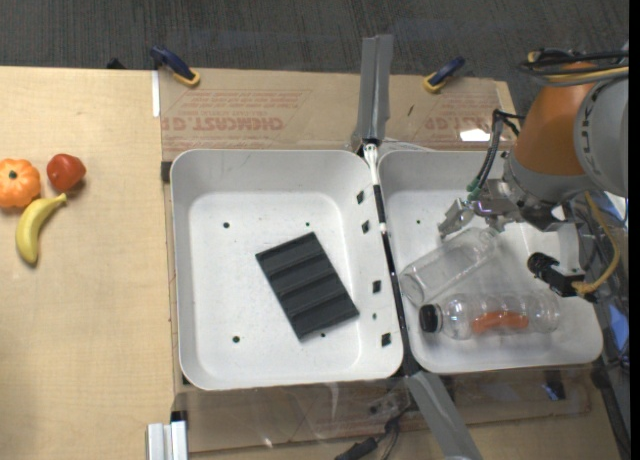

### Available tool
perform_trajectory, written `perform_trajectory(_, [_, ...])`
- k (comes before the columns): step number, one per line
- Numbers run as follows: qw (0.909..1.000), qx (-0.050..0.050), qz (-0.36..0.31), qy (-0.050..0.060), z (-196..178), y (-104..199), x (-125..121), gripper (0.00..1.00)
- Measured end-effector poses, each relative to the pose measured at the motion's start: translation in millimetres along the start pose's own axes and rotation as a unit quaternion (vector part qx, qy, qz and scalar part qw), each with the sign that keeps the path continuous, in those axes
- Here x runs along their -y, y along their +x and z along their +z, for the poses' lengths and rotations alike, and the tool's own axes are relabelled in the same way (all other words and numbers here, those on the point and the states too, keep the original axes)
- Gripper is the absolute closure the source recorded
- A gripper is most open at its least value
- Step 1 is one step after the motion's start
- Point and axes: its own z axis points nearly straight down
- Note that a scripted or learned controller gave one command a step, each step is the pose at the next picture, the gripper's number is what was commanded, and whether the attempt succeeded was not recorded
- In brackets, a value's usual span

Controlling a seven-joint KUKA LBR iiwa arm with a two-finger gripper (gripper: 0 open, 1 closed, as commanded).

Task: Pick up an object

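In the right bin a clear plastic bottle with a black cap lies on its side near the front wall, something orange inside it. A clear plastic cup lies tilted just behind the bottle. My gripper hangs low over the right bin, right at the cup's upper end; whether it touches the cup is unclear. The arm's orange band is above it at the right. In the left bin a black ribbed slab lies flat and diagonal near the middle.
A banana, an orange fruit and a red fruit sit on the wooden bench far left. Cardboard lies behind the bins, held by two clamps. Cables hang at the right bin's right side.
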Motion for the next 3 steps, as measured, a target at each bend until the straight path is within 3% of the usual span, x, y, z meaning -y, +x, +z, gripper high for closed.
perform_trajectory(1, [1.0, 0.0, -0.007, 0.0, 0, -3, 32, 0.0])
perform_trajectory(2, [0.995, 0.0, -0.1, 0.0, 0, -50, 67, 0.0])
perform_trajectory(3, [0.9949, 0.0, -0.101, -0.001, 0, -50, 110, 0.0])
